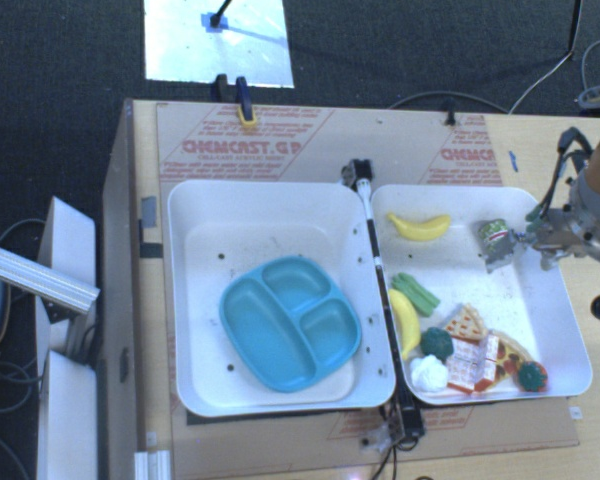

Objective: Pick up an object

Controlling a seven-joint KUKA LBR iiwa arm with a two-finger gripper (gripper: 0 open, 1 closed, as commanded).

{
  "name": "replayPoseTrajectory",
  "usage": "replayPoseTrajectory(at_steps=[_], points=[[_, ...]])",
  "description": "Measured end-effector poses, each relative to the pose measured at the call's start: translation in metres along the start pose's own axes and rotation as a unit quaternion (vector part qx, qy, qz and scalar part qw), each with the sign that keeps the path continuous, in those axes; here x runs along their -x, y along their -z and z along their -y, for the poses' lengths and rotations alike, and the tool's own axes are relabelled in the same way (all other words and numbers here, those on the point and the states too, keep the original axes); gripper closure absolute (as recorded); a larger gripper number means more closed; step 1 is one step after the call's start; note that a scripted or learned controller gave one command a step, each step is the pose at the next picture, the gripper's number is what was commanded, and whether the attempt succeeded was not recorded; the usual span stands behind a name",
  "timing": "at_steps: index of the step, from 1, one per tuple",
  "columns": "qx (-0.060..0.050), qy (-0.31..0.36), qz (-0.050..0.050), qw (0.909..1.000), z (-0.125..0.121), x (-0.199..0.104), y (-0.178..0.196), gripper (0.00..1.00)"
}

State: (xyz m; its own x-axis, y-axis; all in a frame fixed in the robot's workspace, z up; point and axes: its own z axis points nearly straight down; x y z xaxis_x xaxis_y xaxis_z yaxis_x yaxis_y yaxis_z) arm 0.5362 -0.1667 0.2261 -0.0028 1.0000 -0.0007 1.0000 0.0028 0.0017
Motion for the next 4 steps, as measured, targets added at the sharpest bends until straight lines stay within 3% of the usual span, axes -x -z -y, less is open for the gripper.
replayPoseTrajectory(at_steps=[1, 2, 3, 4], points=[[0.003, -0.001, 0.0, 1.0, 0.037, -0.069, -0.128, 0.0], [0.0, -0.002, 0.0, 1.0, 0.05, -0.001, -0.122, 0.0], [0.0, 0.001, 0.0, 1.0, -0.045, -0.04, -0.142, 0.0], [0.0, 0.001, 0.0, 1.0, -0.119, -0.06, -0.141, 0.0]])
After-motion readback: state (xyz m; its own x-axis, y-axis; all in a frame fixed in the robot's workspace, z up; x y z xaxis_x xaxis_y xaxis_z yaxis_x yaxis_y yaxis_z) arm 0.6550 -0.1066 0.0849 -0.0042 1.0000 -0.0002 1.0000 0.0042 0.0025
